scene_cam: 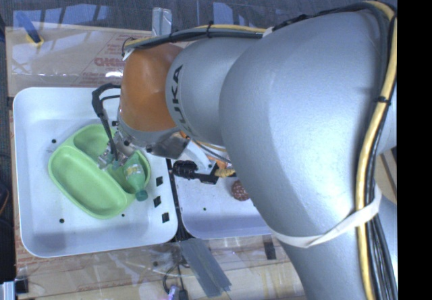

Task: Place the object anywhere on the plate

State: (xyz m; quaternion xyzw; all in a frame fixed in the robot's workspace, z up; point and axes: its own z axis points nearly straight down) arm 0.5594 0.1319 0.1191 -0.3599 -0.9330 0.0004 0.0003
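The arm (283, 123) reached in from the right of the camera view and covered most of the right bin (216, 224). Its orange band (145, 89) sat above the far edge of the left bin (40, 116).

The gripper (111, 155) was positioned over the green plate (81, 180), close to the ridge that divides the plate into two compartments. Whether the gripper was released, clenched, or grasping anything could not be told from this view, as the tip was small and partly blurred against the plate.

The plate lay in the middle of the left bin, with its long side running at a slant from upper left to lower right. The larger compartment, on the lower left side, was bare.

A small green bottle (137, 178) lay in the smaller, upper right compartment, at its lower end and against the plate's rim. It lay just beside the gripper, to the lower right of it. Contact between the two could not be confirmed.

A small brown object (238, 190) lay in the right bin at the edge of the arm, partly hidden by it.
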